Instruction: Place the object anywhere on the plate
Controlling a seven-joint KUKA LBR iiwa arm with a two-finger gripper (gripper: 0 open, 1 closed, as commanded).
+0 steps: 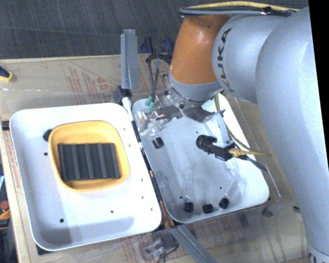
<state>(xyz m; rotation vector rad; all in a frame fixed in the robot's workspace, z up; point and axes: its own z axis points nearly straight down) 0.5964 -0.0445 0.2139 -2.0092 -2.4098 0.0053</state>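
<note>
The rounded yellow plate with a dark ribbed rectangular centre lies flat in the shallow white left bin, a little towards that bin's far side, with bare white floor around it on every side; lying open and unobstructed like this, it makes an easy target from above, and since the task allows any spot on it, no careful aim should be needed. Every other place here reads from that plate. To its right, across the dark rim where the two bins meet, is the shallow white right bin, and the grey arm with the orange band bends down over that bin's far corner, the corner nearest the plate's far right edge. The two-finger gripper hangs low there, just beyond the divider from the plate, amid clear and metallic parts that blur together, so I cannot tell how it stands or whether anything is in it. The object to be placed cannot be picked out with confidence: a small dark piece lies on the right bin's floor just below the gripper, and it may be the thing, but that is a guess. The wrist's posture suggests the pick-up is the step in hand, with the carry leftward to the plate not yet begun.
</note>
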